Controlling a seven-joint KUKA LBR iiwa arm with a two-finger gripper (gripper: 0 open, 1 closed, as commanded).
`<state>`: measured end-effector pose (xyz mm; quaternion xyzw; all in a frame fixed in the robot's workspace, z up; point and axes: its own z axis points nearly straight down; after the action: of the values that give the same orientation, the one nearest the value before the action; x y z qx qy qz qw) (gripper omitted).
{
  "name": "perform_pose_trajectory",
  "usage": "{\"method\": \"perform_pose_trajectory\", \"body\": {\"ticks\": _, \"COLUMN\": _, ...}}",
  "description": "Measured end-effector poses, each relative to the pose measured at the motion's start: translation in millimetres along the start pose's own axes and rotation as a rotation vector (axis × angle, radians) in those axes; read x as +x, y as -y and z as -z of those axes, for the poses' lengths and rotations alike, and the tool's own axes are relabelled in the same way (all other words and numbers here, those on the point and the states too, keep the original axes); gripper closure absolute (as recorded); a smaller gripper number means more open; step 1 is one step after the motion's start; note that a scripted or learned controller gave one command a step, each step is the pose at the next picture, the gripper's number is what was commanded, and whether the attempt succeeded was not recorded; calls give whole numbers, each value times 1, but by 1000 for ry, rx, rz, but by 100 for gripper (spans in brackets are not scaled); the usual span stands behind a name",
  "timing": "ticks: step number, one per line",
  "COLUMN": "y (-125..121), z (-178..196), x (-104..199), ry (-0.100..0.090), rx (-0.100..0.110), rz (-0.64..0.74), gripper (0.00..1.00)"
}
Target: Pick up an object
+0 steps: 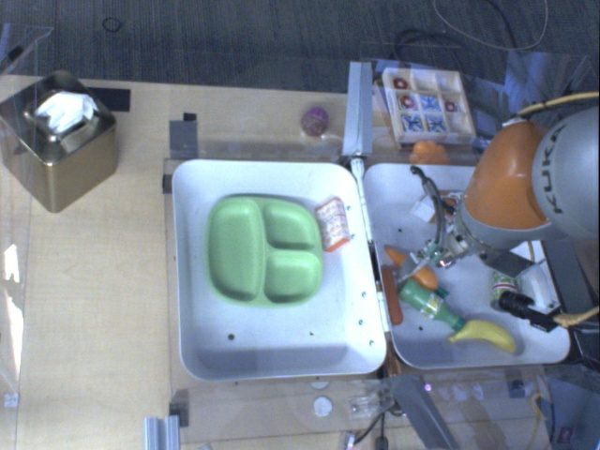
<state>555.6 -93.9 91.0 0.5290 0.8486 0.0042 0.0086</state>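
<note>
The one legible text is the letters "KUK", running down the grey casing of the arm (567,172), just right of its orange band (506,181). The small packet (332,224), beside the green divided plate (265,249), carries print too small to make out.

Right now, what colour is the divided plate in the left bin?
Light green divided plate, clearest in the camera view.
</note>
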Motion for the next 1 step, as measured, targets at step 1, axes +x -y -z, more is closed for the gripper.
{"method": "perform_pose_trajectory", "body": {"ticks": 1, "y": -4, "z": 14, "x": -2, "ry": 9, "rx": -11, "rz": 1, "gripper": 100}}
